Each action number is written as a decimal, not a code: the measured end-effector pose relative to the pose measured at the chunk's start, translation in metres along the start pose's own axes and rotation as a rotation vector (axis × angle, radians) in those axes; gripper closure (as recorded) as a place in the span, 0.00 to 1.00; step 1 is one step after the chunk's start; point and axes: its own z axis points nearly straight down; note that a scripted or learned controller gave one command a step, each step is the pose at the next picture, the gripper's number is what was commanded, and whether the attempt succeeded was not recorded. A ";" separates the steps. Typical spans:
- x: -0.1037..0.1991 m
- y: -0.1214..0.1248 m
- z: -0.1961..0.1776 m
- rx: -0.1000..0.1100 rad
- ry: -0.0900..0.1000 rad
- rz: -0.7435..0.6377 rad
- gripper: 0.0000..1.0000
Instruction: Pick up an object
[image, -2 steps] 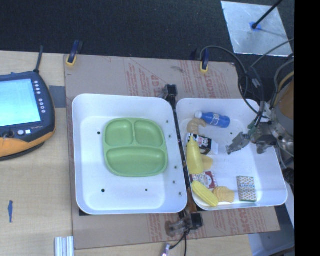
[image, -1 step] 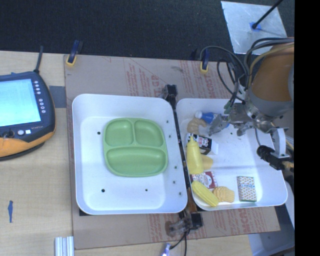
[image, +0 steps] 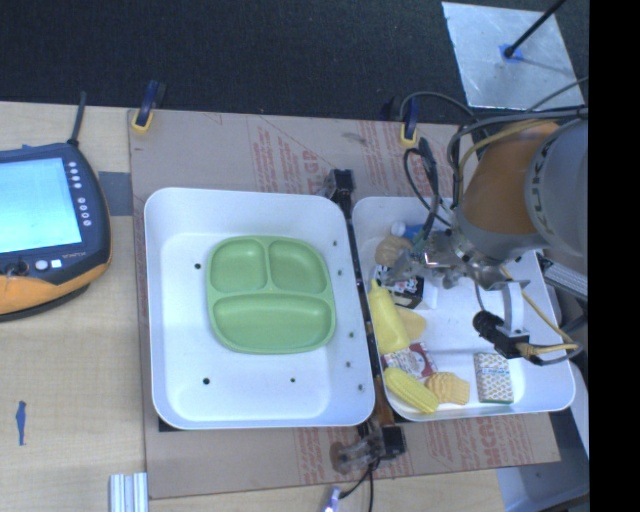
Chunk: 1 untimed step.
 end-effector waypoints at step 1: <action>-0.039 0.048 0.006 -0.014 -0.002 0.000 0.00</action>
